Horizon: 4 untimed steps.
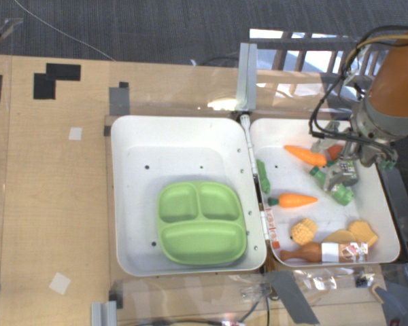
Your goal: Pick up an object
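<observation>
1. Now, starting at the left: the green divided plate (pixel 201 221) lies flat in the left bin (pixel 132 141), well apart from the action. It looks like light, stiff plastic, and only its rim offers a hold.
2. Moving right of that plate, past the wall between the bins, the right bin (pixel 387 250) holds the toy food. A small green piece (pixel 262 176) sits by the wall, and an orange carrot (pixel 296 200) lies just beyond it.
3. Further right of the plate, a second carrot (pixel 304 155) lies higher up. Both look like light, hard, smooth plastic, likely slippery, so the thick middle across the width is the best place to pinch.
4. Low in that bin sit a yellow corn piece (pixel 302 231), a brown bottle (pixel 326 252) and a tan pastry (pixel 362 232).
5. Farthest right of the plate, the gripper (pixel 343 176) hangs over a green leafy toy (pixel 343 195), seemingly the target. Whether its claw is spread or closed, I cannot tell from this angle.
6. My read: that green toy is light and knobbly, best taken around its body.
</observation>
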Available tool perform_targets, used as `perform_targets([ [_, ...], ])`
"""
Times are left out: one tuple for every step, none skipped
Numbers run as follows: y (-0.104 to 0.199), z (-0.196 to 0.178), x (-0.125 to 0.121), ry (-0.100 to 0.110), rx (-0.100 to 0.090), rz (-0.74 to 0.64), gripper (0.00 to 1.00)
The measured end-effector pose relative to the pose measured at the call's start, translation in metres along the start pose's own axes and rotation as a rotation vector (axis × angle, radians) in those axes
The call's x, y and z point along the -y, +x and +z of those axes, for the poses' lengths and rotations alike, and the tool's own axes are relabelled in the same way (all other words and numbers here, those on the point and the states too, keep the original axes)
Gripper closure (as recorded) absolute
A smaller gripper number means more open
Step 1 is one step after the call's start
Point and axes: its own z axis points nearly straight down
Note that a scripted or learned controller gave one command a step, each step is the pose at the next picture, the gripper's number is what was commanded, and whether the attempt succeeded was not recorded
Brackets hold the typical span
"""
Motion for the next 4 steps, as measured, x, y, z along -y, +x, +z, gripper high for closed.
perform_targets([
  [0.054, 0.119, -0.001, 0.003, 0.018, 0.012, 0.00],
  [-0.059, 0.139, 0.014, 0.000, 0.003, 0.010, 0.00],
  [-0.024, 0.137, -0.032, -0.001, 0.005, 0.077, 0.00],
  [-0.032, 0.137, -0.040, 0.000, 0.005, 0.085, 0.00],
])
